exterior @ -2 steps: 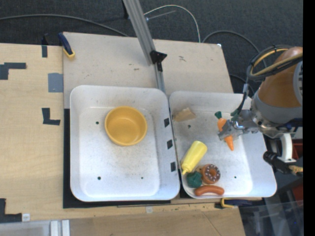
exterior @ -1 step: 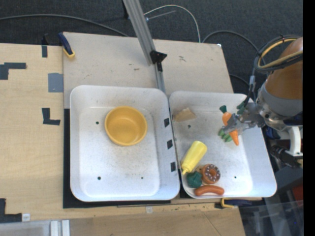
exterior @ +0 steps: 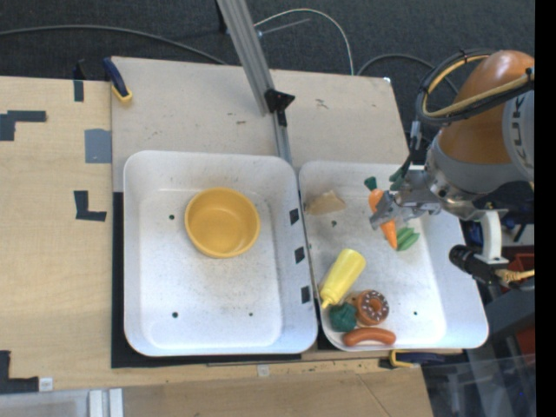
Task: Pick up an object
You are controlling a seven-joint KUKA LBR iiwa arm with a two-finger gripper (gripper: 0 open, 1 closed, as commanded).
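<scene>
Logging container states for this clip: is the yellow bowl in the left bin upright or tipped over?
Upright. The yellow bowl sits in the left bin with its round opening facing up, the full rim and inner bottom visible, and nothing inside.

Partial letters on the arm; too cropped to read.

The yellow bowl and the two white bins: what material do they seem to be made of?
The yellow bowl looks like moulded plastic: one even colour, a smooth rounded rim, a soft sheen. The left bin and the right bin look like thin formed plastic too, with rounded corners, a matte surface and dark specks; painted metal cannot be excluded.
</scene>
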